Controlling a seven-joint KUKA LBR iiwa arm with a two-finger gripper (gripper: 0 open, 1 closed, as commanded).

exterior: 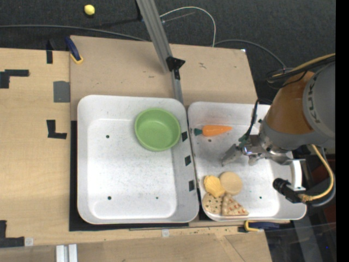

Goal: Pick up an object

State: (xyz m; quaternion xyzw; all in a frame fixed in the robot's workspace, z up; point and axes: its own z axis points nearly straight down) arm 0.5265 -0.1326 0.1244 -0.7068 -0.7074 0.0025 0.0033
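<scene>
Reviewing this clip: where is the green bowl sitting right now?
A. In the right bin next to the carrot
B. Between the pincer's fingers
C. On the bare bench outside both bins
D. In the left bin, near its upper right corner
D. The green bowl rests upright inside the left bin, toward its upper right corner, while the carrot lies in the right bin.

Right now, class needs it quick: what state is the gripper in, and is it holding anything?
Gripper: over the right bin, below the carrot; holding nothing visible; open or closed cannot be told.
</scene>
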